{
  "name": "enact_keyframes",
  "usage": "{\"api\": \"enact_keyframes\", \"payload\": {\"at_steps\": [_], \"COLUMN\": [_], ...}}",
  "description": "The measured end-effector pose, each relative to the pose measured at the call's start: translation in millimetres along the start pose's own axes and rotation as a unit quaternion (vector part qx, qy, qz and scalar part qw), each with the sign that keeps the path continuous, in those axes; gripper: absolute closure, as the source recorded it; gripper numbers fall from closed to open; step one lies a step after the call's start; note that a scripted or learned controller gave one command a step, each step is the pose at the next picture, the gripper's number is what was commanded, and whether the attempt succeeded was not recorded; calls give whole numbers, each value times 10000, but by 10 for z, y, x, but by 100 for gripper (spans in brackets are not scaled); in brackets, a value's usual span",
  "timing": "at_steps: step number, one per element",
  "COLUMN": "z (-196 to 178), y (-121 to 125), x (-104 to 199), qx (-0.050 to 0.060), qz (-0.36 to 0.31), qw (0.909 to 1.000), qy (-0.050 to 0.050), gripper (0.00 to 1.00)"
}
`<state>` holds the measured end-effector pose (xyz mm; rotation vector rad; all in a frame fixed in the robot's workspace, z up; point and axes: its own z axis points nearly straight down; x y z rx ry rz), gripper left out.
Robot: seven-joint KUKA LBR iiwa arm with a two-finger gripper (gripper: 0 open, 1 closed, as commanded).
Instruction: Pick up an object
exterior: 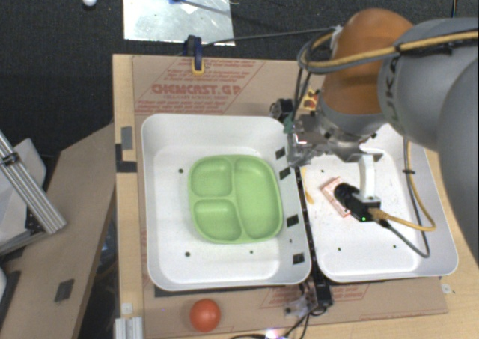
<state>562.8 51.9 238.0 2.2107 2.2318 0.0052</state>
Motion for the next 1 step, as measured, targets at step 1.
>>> {"api": "enact_keyframes", "payload": {"at_steps": [1], "z": [116], "y": [-16], "x": [537], "qx": [13], "qz": [0], "qw": [10000], "qy": [2], "gripper": [100]}}
